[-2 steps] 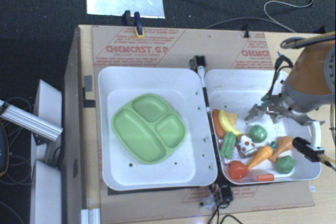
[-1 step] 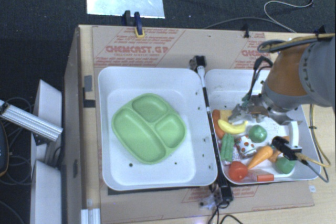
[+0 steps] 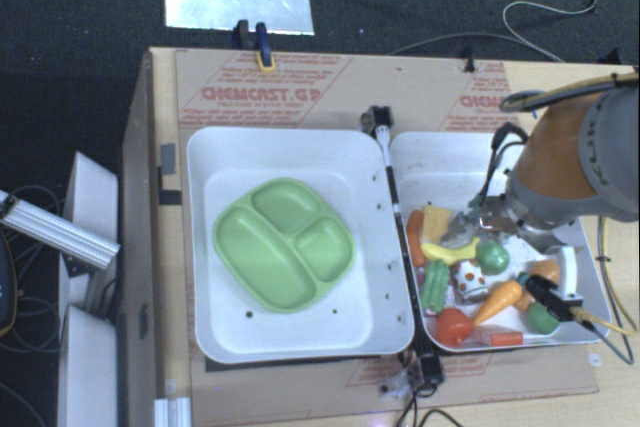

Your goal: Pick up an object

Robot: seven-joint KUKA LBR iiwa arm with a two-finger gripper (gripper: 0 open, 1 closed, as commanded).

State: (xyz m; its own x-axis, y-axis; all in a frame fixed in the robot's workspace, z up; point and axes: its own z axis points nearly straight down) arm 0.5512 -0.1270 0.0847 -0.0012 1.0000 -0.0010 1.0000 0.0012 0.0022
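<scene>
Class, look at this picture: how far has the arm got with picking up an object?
Done: the arm has reached over the right bin. In hand: the gripper is down among the toys, by the banana. Left: no toy is visibly lifted, so the pick-up remains.

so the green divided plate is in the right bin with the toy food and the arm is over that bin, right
Not quite. The camera view shows the green plate alone in the left bin. The toy food is in the right bin, and the arm is over that bin, as you said.
</scene>
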